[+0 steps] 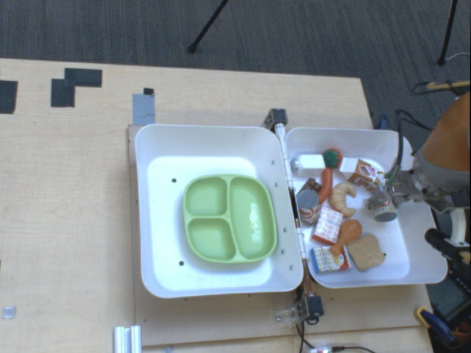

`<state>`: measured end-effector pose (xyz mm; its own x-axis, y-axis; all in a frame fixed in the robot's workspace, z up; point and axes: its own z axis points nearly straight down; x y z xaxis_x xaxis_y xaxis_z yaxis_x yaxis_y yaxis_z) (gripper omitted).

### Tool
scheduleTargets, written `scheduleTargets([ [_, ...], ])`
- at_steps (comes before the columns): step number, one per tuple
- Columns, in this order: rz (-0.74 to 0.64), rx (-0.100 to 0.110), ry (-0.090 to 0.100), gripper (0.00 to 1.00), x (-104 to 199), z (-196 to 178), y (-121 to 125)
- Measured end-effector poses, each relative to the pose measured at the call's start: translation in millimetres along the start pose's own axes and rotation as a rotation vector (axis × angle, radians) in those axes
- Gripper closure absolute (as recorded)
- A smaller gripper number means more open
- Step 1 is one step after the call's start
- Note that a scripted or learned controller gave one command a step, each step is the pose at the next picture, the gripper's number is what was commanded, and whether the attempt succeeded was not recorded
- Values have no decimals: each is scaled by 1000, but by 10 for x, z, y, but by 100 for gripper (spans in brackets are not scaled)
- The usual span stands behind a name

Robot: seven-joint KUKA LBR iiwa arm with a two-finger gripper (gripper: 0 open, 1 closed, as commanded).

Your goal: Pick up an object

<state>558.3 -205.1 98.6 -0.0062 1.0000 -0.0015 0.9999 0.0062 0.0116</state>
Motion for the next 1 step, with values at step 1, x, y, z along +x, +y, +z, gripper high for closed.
scheduleTargets([
  [1, 1, 7, 2, 100, 687, -1021, -328],
])
